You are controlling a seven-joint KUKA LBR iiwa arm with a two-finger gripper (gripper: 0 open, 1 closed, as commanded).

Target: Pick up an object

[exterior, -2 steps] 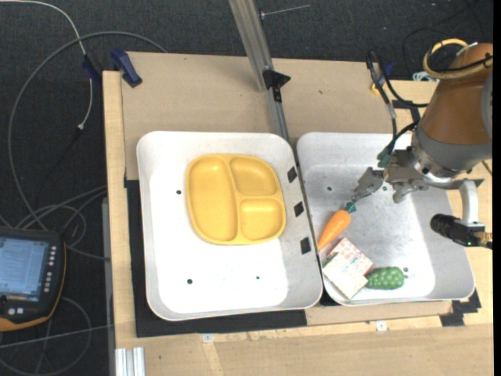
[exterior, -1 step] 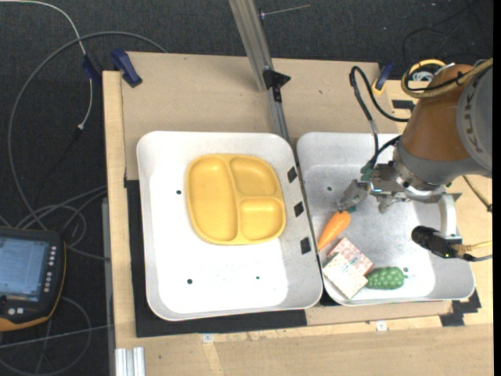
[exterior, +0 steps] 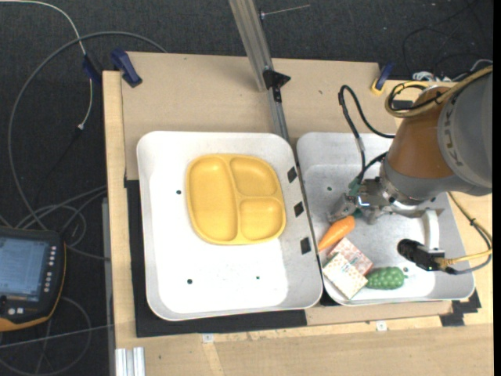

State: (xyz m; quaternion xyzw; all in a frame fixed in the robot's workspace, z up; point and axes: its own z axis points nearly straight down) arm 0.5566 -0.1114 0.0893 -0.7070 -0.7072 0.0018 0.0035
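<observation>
1. One fixed camera looks down on the bench (exterior: 235, 343) at a slant, from some height.
2. It takes in both white bins: the left bin (exterior: 156, 210) mid-frame, the right bin (exterior: 321, 155) beside it.
3. The arm (exterior: 438, 147) enters from the right edge.
</observation>
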